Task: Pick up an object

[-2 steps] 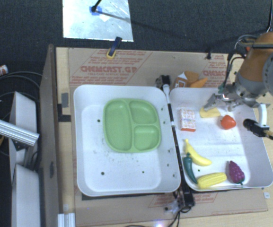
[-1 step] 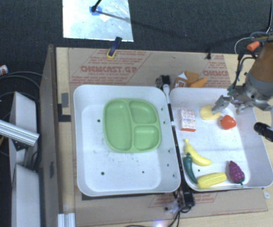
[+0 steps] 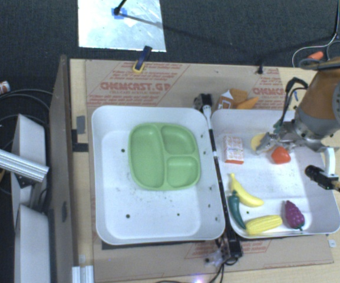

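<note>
My gripper (image 3: 274,142) hangs low over the back of the right bin (image 3: 329,220), on the grey and orange arm (image 3: 326,99) that comes in from the right. A red-orange toy fruit (image 3: 281,155) lies right beside its tip, on the near side, partly covered by it. A yellow piece (image 3: 257,140) sits just left of the tip. I cannot see whether anything is held. Further left lies a small white and red box (image 3: 234,149).
At the right bin's front are a banana (image 3: 246,194), a dark green pepper (image 3: 234,208), a corn cob (image 3: 263,223) and a purple eggplant (image 3: 293,214). The left bin (image 3: 108,217) holds a green divided plate (image 3: 162,157). A black fitting (image 3: 319,177) juts in at the right.
</note>
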`<state>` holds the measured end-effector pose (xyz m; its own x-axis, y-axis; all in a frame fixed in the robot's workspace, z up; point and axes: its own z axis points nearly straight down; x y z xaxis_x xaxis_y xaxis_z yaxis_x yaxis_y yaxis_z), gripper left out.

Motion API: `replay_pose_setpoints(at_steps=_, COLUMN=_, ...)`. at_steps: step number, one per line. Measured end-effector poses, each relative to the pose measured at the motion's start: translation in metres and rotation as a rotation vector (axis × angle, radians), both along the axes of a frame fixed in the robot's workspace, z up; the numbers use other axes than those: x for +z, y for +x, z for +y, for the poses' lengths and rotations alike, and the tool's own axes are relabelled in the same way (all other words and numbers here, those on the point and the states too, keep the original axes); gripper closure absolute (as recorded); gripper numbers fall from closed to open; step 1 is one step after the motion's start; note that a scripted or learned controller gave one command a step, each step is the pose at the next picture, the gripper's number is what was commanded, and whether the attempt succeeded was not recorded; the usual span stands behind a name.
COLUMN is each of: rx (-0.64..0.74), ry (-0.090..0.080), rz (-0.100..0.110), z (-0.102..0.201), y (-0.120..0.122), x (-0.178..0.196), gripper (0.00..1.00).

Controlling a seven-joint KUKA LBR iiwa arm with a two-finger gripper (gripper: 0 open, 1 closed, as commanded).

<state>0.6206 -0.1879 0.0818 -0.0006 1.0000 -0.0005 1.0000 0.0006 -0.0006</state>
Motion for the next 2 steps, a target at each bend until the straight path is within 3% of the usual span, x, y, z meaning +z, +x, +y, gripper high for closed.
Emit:
replay_pose_setpoints(at_steps=1, rx=0.004, ry=0.001, rz=-0.001, z=0.032, y=-0.02, x=0.003, gripper=0.0)
replay_pose_setpoints(at_steps=2, rx=0.004, ry=0.0, rz=-0.006, z=0.03, y=-0.018, x=0.014, gripper=1.0)
